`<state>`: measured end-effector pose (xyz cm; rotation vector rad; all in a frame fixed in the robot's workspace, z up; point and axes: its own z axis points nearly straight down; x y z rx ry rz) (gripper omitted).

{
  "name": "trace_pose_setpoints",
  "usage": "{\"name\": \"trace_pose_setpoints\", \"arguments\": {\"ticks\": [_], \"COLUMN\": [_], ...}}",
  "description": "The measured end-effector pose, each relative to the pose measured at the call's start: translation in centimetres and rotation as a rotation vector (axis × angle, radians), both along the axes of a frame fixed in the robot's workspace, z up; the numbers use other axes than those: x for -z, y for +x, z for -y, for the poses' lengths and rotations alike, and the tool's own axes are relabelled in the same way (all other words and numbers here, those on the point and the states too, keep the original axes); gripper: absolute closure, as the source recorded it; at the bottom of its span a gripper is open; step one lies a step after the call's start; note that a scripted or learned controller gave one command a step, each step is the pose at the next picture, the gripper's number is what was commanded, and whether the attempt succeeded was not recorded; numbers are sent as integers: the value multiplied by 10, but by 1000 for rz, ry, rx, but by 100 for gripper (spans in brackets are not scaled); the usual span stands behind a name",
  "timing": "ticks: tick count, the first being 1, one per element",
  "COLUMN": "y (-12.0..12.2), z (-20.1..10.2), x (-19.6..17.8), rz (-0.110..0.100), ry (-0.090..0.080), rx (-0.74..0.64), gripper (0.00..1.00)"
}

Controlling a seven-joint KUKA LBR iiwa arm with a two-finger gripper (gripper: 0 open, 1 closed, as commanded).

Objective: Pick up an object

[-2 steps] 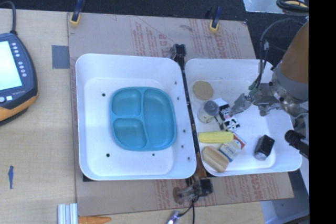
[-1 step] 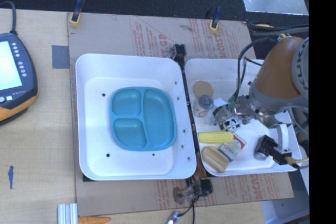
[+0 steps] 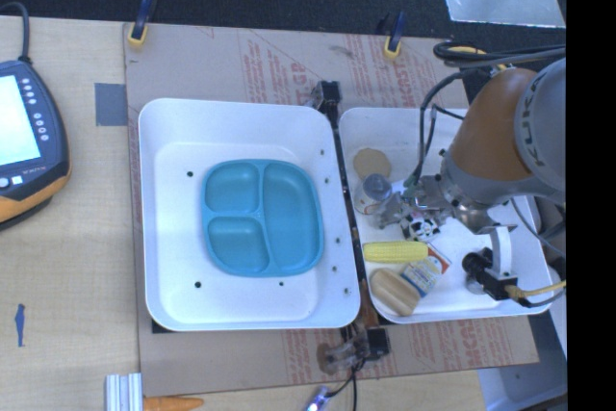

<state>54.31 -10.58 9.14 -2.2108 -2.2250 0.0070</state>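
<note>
Claw (image 3: 416, 207): hovering low in the right bin (image 3: 500, 298); grip state unclear.
Corn (image 3: 395, 252): lying just below claw.
Clutter: crowding claw's left.
Room: opening toward right rim.
Blue plate (image 3: 262, 217): sitting well left.

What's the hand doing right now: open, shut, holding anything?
Hand: low in the right bin, among the small items beside the yellow corn cob; whether it is open, shut or holding something cannot be told from this view.
</note>
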Motion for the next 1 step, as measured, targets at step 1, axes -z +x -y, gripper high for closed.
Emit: {"name": "trace_pose_setpoints", "arguments": {"ticks": [1], "y": [0], "z": [1], "x": [-10], "rz": [-3], "ry": [-2], "rx": [-4], "gripper": [100]}}
